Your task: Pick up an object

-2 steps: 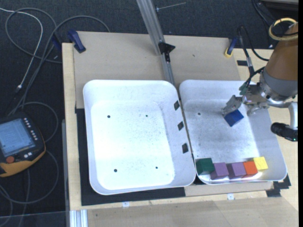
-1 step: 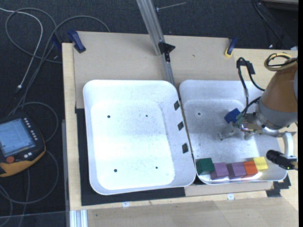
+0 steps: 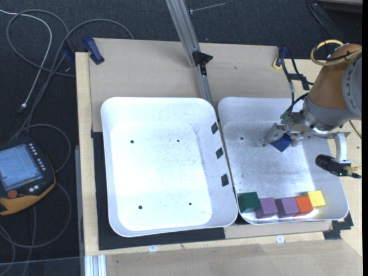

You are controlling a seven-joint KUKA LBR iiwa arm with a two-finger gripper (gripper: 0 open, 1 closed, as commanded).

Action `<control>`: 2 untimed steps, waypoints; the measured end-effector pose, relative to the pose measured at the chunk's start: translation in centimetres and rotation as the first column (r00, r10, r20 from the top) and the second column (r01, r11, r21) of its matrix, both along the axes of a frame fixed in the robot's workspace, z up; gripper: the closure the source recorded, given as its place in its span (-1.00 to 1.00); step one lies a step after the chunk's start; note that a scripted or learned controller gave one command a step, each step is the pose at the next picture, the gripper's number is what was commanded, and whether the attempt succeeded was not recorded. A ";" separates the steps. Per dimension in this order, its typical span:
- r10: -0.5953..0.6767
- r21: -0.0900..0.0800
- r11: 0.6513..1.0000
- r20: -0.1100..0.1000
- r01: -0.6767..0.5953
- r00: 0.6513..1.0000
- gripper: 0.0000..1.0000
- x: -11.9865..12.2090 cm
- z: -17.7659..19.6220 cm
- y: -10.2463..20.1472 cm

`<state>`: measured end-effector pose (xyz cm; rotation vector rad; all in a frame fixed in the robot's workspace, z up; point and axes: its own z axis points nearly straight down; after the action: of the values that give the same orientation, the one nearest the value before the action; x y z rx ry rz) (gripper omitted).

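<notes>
A pale wooden bench (image 3: 149, 68) carries two shallow white plastic bins side by side. The left white bin (image 3: 115, 119) lies on a black mat, its speckled floor marked by four small dark dots. The right white bin (image 3: 253, 117) sits against it, and three small black tabs line the edge where the two meet. A long grey metal rail (image 3: 183, 25) runs down at a slant from the top of the view to the gap between the bins.

The grey robot arm with its orange band (image 3: 330, 85) reaches in from the right over the right bin. Its two-finger gripper (image 3: 282, 138) hangs low above the upper middle of that bin's floor. A small blue block (image 3: 280, 145) shows right at the fingertips, and the fingers appear closed on it, though the wrist hides part of the contact. The block sits tilted, its long axis running roughly from upper right to lower left, with one corner pointing down toward the bin's near side.

Along the near wall of the right bin stands a row of small blocks touching one another: a dark green cube (image 3: 248, 202), a purple cube (image 3: 268, 206), a second purple block (image 3: 287, 206), an orange cube (image 3: 304, 203) and a yellow cube (image 3: 317, 198).

Left of the bench, on the dark floor, lies a grey and orange handheld control pendant (image 3: 20, 174) among looping cables.
</notes>
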<state>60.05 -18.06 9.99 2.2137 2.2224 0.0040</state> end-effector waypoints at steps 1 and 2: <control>-0.001 0.000 1.000 -0.003 0.001 1.000 1.00 -0.2 1.1 -0.1; 0.000 0.000 1.000 -0.004 0.000 1.000 -1.00 -0.2 1.1 0.0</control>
<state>59.86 -18.11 11.06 2.2164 2.2242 -0.0004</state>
